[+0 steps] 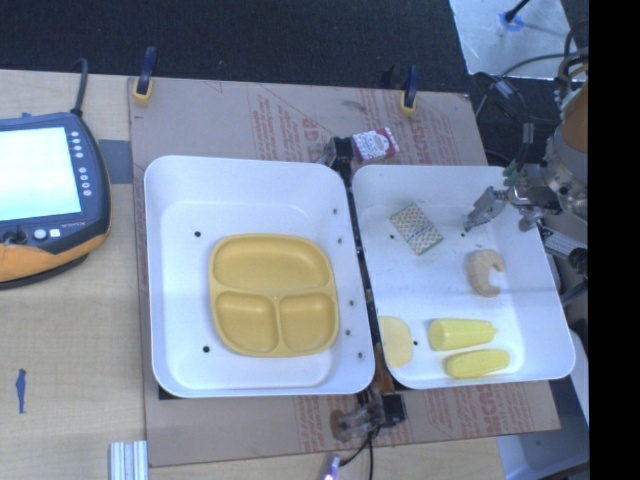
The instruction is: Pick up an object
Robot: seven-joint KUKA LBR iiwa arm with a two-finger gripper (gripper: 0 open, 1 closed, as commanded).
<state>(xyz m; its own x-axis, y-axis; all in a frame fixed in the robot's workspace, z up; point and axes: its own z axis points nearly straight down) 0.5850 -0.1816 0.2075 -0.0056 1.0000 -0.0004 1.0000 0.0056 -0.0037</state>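
Observation:
The right bin (450,193) holds a small checked green-white packet (416,228), a pale croissant-shaped piece (486,271), two yellow corn-like pieces (461,333) (477,363) and a flat yellow disc (395,341). My gripper (487,208) hangs over the bin's upper right part, above and just right of the croissant piece, right of the packet. Its fingers are open with nothing between them.
The left bin (180,198) holds a yellow divided plate (273,294). A teach pendant (45,193) lies at the far left of the bench. A small red-white packet (372,145) lies behind the bins, and clamps (409,88) (145,76) stand at the board's back edge.

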